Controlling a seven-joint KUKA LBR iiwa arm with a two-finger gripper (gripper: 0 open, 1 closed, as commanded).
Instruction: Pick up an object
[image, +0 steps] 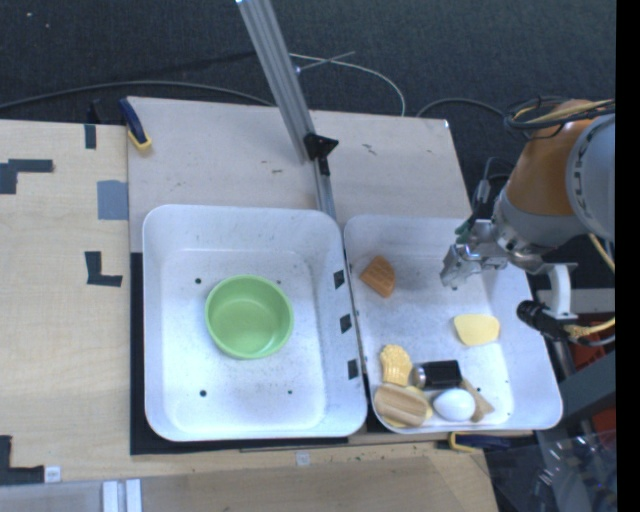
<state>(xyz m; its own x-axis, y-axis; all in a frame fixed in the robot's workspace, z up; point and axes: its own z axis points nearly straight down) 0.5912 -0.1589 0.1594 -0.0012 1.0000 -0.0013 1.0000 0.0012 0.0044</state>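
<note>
Pale wooden bench (60, 330) carries two shallow white plastic bins side by side; left white bin (170, 240) holds one round green plastic bowl (249, 316), upright, near its centre; right white bin (420, 235) holds the remaining items; grey KUKA arm with orange band (560, 180) enters from the right, its wrist over the right bin's upper right part; a slanted grey metal pole (280, 75) crosses the top of the view and ends at a black clamp (320, 146) just above the gap between the bins; gripper (458, 268) sits low over bare bin floor in the upper right area of the right bin, nothing visible between the fingers; whether the fingers are open or closed cannot be told from this angle; small orange-brown block (378, 276) lies left of the gripper, apart from it; flat yellow piece (476, 329) lies below the gripper, also apart; along the bin's front edge a cluster lies close together: ridged yellow piece (396, 364), black rectangular object (438, 374), tan round wooden-looking piece (401, 406), white egg-shaped object (455, 404); blue-and-yellow clip (134, 124) rests on the bench's far left corner.
</note>
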